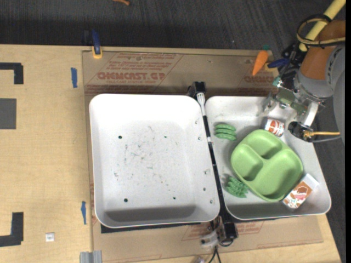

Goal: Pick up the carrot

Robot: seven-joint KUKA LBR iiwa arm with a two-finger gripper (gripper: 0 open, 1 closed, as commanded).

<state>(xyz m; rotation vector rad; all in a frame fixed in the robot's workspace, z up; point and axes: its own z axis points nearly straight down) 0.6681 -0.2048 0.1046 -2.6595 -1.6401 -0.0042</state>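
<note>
The left bin (148,158) is seen bare, the right bin (321,193) crowded — a green divided plate (267,165) is set at its centre. The gripper (285,104) is poised over its far right corner; its state cannot be told. The carrot (260,62) is seen outside — beyond the far edge.

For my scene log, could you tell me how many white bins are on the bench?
2: the left bin lies mid-bench; the right bin adjoins it, holding the green plate.
</note>
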